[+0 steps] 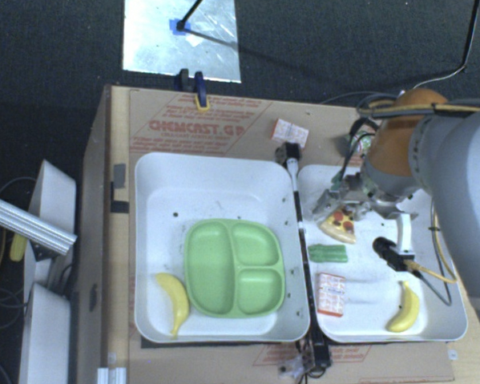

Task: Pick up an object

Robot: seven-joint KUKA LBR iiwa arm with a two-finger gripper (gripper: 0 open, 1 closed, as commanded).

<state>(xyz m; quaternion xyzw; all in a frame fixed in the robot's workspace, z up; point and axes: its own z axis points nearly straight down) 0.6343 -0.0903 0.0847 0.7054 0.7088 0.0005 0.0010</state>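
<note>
Reaching in from the right, the grey arm point(465, 175) hangs over the right bin point(370, 313). Its gripper point(341, 202) sits low near the bin's far left corner, just behind a toy pizza slice point(338, 227). It is very close to the slice, but I cannot tell if the gripper is open or closed, or if it has hold of anything.

The pizza slice lies flat on the bin floor, close to the left wall. Just in front of it lies a small green block point(327, 253). Nearer the front edge lies a red and white packet point(330, 294). A yellow banana point(404, 308) lies by the front right corner.

In the left bin point(216, 190), a green plate point(234, 267) with three parts sits toward the front right corner. A second banana point(174, 302) lies by the front left corner, right beside the plate's edge.
</note>
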